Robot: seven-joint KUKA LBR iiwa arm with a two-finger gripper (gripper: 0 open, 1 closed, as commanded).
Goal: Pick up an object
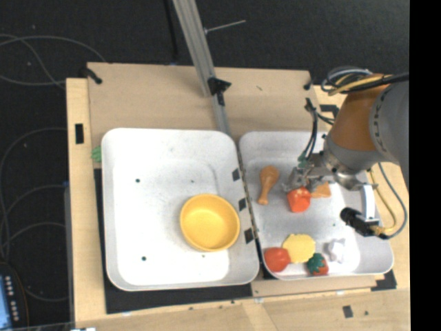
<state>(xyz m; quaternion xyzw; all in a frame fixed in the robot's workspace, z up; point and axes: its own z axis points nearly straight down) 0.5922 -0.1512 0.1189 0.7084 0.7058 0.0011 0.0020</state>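
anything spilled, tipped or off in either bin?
Nothing stands out. The yellow bowl sits upright in the left bin. The toy foods all lie inside the right bin, with the claw low over the orange piece.

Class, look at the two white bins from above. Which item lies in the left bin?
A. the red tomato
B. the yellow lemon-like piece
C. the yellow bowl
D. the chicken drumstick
C: the yellow bowl sits in the left bin, while the drumstick, the tomato and the yellow piece all lie in the right bin.
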